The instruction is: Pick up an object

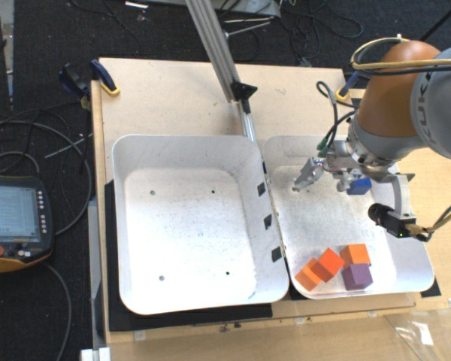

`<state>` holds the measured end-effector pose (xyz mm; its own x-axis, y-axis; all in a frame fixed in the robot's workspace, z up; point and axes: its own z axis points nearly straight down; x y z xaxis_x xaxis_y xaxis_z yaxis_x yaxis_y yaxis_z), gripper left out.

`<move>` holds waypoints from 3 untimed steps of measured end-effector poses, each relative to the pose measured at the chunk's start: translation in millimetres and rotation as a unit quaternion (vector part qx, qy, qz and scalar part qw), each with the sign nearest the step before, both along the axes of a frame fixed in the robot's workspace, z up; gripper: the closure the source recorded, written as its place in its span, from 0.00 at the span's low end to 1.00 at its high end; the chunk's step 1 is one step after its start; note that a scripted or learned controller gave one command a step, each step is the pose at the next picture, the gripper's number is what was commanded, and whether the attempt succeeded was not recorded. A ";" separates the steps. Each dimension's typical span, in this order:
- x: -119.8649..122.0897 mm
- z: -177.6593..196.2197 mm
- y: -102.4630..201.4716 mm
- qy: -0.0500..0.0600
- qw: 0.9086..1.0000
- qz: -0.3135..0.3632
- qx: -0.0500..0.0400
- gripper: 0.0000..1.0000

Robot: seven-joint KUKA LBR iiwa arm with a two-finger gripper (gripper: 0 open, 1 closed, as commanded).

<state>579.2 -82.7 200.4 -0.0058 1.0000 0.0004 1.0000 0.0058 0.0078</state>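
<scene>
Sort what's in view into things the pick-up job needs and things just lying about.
Job: gripper; orange blocks; purple block; blue block; right bin.

Lying about: left bin; pendant; clamp; cables.

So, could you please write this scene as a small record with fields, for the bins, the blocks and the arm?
bins: two shallow white bins side by side, left bin and right bin
blocks: two orange cube blocks and one purple cube block, clustered in the right bin's near corner
other item: small blue object below the wrist, identity unclear
arm: grey arm with orange band, over the right bin
tool: above the right bin, apart from the blocks
held: nothing visible
</scene>
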 end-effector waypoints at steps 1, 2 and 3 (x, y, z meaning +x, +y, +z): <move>37.8 29.7 -81.6 0.001 1.000 -0.006 -0.003 0.00; 37.6 38.1 -76.9 0.002 1.000 -0.002 -0.002 1.00; 41.8 -18.0 -73.3 0.006 1.000 -0.002 0.000 1.00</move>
